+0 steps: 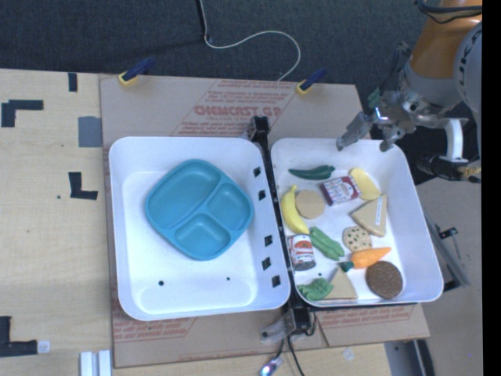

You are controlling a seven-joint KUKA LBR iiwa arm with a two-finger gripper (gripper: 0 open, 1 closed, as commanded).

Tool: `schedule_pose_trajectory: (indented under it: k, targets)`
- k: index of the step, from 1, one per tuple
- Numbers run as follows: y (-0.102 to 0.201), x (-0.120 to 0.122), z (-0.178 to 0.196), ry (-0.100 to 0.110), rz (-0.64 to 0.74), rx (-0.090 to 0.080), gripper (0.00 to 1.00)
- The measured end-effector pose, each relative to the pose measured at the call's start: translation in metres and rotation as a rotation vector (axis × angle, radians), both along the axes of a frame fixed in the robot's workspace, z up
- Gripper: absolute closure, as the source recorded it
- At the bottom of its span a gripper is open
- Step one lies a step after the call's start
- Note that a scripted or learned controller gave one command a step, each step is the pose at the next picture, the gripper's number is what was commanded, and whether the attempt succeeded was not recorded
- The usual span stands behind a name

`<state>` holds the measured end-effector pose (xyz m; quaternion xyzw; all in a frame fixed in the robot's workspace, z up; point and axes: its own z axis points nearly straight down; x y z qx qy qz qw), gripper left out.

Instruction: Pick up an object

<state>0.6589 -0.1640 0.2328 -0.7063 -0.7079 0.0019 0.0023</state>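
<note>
The right bin (pixel 415 210) holds several toy foods: a banana (pixel 293 210), a green pepper (pixel 311 172), a small red-labelled packet (pixel 340 189), a yellow piece (pixel 364 182), a cheese wedge (pixel 371 217), a cookie (pixel 356 238), a carrot (pixel 367 258), a brown patty (pixel 384 279), a can (pixel 302 252) and green leafy pieces (pixel 326 243). My gripper (pixel 366 136) hangs above the bin's far rim, right of its middle, open, with nothing between its two dark fingers (pixel 349 134). It stands beyond the yellow piece and the packet, apart from them.
The left bin (pixel 129 210) holds a blue divided plate (pixel 199 208). Both bins sit on a cardboard sheet (pixel 227 104) held by a yellow clip (pixel 135 70) and a blue clip (pixel 312 78). A white cable (pixel 250 39) loops behind. Black latches (pixel 266 202) run between the bins.
</note>
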Motion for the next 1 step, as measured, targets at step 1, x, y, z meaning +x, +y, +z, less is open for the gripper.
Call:
schedule_pose_trajectory:
  k: [1]
  targets:
    - [0.0548, -0.0478, -0.121, 0.015, 0.002, 0.005, 0.0]
